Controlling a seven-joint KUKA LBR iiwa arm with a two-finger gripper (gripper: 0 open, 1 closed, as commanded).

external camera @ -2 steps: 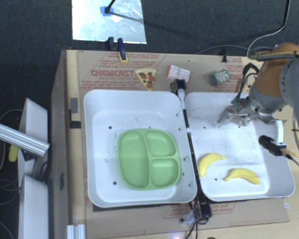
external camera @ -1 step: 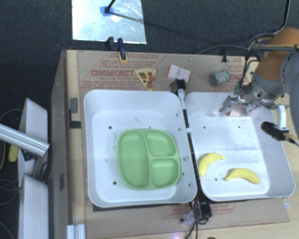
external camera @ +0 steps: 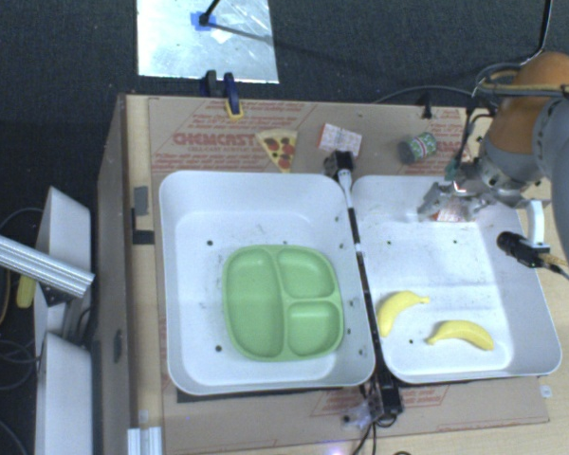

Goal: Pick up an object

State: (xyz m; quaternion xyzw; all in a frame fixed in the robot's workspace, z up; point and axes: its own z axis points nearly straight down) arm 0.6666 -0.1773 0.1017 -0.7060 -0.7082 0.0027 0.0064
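Observation:
Two yellow bananas lie in the right bin (external camera: 522, 349): one banana (external camera: 398, 307) near its left wall, the other banana (external camera: 462, 334) close to the front. My gripper (external camera: 443, 202) hangs low over the bin's far part, well behind both bananas. A small red and white thing (external camera: 449, 215) shows just beneath it, too blurred to identify. A green divided plate (external camera: 283, 301) rests in the left bin (external camera: 185, 254).
On the cardboard behind the bins sit a toy pizza slice (external camera: 279, 148), a small printed packet (external camera: 340, 139) and a little green can (external camera: 419, 147). A blue and yellow clamp (external camera: 229, 91) grips the bench's far edge. The arm (external camera: 541, 131) enters from the right.

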